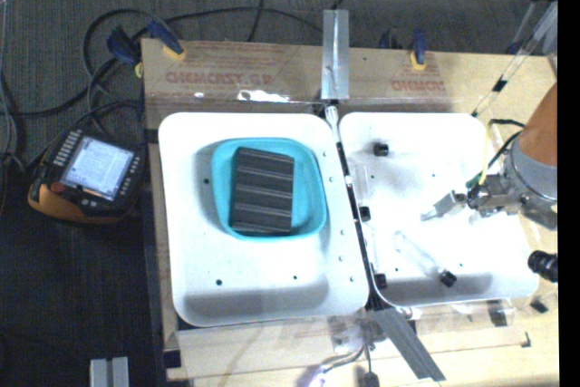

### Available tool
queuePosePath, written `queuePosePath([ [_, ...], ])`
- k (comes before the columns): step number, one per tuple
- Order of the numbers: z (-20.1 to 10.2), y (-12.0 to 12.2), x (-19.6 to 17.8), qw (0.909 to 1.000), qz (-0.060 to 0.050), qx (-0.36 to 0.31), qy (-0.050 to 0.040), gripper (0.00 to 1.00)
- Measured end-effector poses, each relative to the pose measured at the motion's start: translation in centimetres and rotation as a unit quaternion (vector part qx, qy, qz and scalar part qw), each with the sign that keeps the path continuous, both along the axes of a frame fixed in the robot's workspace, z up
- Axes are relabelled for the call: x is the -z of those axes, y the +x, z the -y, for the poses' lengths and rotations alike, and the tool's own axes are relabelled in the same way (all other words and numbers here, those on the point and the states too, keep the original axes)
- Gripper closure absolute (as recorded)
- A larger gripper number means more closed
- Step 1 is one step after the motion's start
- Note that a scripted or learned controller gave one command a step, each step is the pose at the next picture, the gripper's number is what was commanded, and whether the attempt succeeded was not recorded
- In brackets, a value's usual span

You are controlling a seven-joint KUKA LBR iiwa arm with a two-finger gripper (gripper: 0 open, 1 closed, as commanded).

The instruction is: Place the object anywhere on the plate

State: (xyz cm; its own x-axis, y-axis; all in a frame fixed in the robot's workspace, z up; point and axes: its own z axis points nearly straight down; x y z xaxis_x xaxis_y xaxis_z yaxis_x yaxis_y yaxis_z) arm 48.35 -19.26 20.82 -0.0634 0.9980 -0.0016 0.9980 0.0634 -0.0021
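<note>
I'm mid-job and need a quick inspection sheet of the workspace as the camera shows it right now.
Surface: two shallow white bins, left bin and right bin, side by side on a bench.
Job's things: dark ribbed block lies on the teal plate in the left bin.
Clutter: small dark bits in the right bin, one near its top, one near its bottom.
Grippers: gripper over the right bin, apart from the block; finger state unclear.
Cables: black cables loop on the floor at left.
Surroundings: handheld pendant on the floor left of the bench; dark carpet.
</note>
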Motion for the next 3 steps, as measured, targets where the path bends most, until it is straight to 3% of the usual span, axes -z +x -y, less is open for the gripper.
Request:
queuePosePath([
  [1, -10.3, 0.0, 2.6, 0.9985, -0.001, 0.055, 0.0009, 0.0],
  [2, -4.6, 0.0, 2.2, 0.9978, 0.0, 0.066, 0.0002, 0.0],
  [3, 1.3, 0.1, -4.9, 0.9968, 0.001, -0.079, -0.0007, 0.0],
])
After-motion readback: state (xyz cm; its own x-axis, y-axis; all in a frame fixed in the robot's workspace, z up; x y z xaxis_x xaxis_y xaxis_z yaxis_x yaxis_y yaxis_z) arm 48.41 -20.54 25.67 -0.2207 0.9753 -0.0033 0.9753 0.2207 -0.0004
